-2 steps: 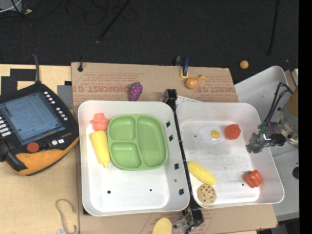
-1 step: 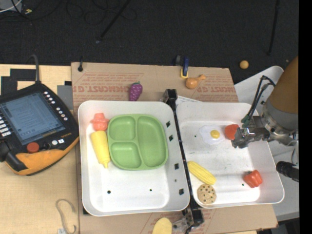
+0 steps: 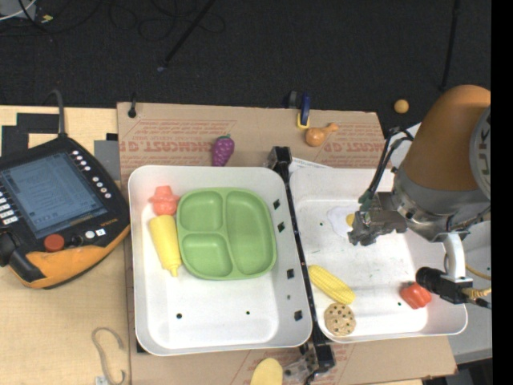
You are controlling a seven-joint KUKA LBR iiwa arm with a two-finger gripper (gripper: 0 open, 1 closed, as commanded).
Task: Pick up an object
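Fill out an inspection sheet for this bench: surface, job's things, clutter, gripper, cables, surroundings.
Surface: two white bins side by side, left bin and right bin, on cardboard.
Job's things: right bin holds a corn cob, cookie and red toy; left bin holds a green divided plate, yellow bottle and pink toy.
Clutter: purple grapes and orange pear on the cardboard; yellow toy at the front edge.
Gripper: gripper low over the right bin, nothing seen held.
Cables: black cables along the arm.
Surroundings: teach pendant at left.
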